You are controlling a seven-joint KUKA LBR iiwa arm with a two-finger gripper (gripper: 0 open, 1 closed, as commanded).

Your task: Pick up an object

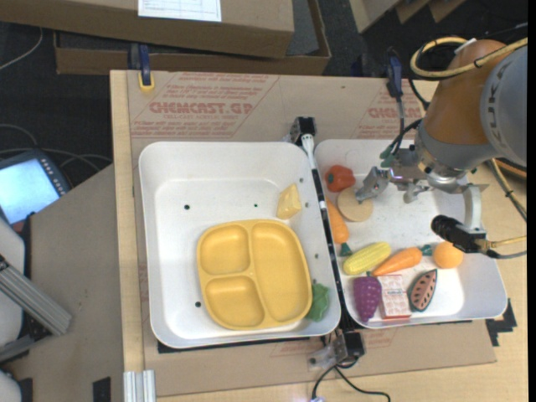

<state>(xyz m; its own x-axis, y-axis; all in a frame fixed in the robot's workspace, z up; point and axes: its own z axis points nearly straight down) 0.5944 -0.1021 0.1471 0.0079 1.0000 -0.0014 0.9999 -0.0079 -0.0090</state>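
Observation:
My gripper [392, 188] hangs over the back of the right bin [481, 304], with its fingers spread and nothing between them. Just left of it lies a red pepper [339, 177], and a tan round disc [355, 208] sits below the left fingertip [367, 190]. An orange piece [337, 223] lies along the divider. Further forward are a corn cob [366, 258], a carrot [399, 260], an orange [448, 255], purple grapes [366, 295], a red and white carton [394, 298] and a watermelon slice [422, 290].
The left bin [167, 182] holds a yellow divided plate [253, 273], a pale yellow wedge [289, 201] near the divider and a green leafy piece [319, 301] at the front right corner. The arm's grey and orange body [469, 99] looms over the right bin's back right.

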